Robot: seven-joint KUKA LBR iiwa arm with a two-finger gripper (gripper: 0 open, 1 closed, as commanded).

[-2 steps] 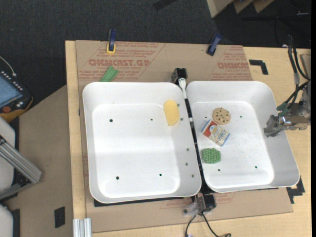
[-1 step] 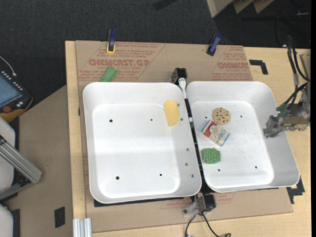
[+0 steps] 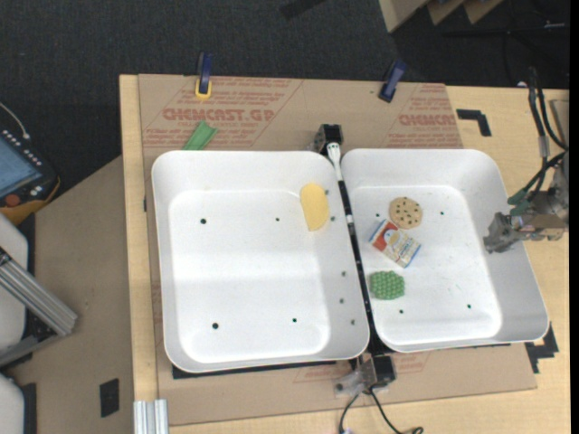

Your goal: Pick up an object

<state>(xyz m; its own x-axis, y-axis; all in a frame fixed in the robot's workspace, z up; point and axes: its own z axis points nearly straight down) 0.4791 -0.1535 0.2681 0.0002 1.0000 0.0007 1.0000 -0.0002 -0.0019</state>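
Item one: a gripper, dull grey metal, is hanging over the right rim of the right bin; its outline is blurring into cables behind it, and whether its jaws are parted or closed cannot be told. Nothing is showing between them.

Item two: a round cookie, tan with dark specks, is lying flat well to the left of the jaws.

Item three: a small flat packet, glossy, red, white and blue, is sitting just below the cookie at a tilt; its print is too small to read.

Item four: a green disc, bumpy in texture, is resting below the packet.

Item five: a pale yellow slab, smooth and rounded, is lying farthest from the jaws in the left bin, near the divide.

Both bins are smooth white plastic, shallow, with rounded corners.
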